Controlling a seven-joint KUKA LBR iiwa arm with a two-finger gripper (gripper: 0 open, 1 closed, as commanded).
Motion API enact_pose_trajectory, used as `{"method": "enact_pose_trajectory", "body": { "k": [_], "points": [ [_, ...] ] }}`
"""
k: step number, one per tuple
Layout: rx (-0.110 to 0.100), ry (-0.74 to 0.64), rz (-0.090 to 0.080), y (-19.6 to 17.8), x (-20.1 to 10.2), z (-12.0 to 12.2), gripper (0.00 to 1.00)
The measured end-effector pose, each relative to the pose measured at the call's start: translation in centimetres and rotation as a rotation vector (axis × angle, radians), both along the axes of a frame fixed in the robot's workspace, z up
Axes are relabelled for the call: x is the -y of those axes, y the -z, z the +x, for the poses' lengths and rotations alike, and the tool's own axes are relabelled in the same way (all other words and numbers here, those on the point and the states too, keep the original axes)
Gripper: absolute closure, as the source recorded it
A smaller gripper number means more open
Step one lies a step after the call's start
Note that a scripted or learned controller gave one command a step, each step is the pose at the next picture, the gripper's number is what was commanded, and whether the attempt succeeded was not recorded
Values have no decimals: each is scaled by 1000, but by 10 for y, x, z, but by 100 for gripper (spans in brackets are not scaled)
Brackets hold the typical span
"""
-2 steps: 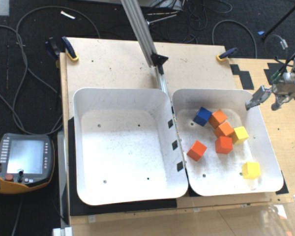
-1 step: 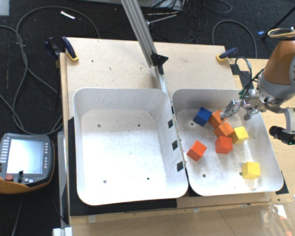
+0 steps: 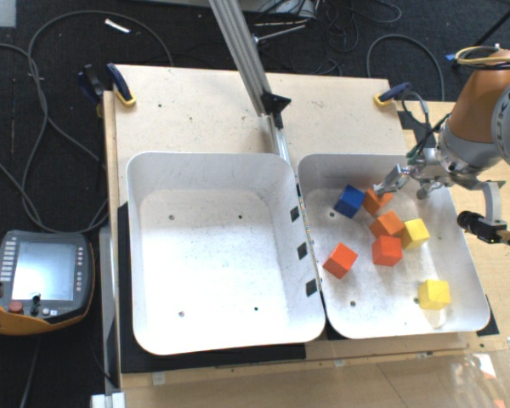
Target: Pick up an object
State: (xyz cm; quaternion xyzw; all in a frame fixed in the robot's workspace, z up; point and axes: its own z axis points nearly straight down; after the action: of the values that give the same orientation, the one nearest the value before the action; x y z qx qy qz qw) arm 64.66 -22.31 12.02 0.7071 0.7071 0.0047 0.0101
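A pale wooden table [image 3: 204, 113] is seen on dark flooring strewn with black cables [image 3: 34, 49], a teach pendant [image 3: 38, 277] lying at nine o'clock. Two white bins are carried side by side; the right bin [image 3: 459, 308] holds scattered blocks. The end effector [image 3: 389, 185] is positioned at the bin's twelve o'clock, just above a small orange block [image 3: 375, 201] beside a blue block [image 3: 350, 201]. Whether anything is gripped cannot be told.

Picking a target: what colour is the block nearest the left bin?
Orange block, seen in the camera view.
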Motion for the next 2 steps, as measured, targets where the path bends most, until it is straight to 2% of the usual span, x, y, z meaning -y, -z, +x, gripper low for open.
{"method": "enact_pose_trajectory", "body": {
  "k": [1, 2],
  "points": [
    [3, 1, 2, 7, -18, -4, 0],
    [15, 0, -7, 9, -37, -9, 0]
  ]
}}
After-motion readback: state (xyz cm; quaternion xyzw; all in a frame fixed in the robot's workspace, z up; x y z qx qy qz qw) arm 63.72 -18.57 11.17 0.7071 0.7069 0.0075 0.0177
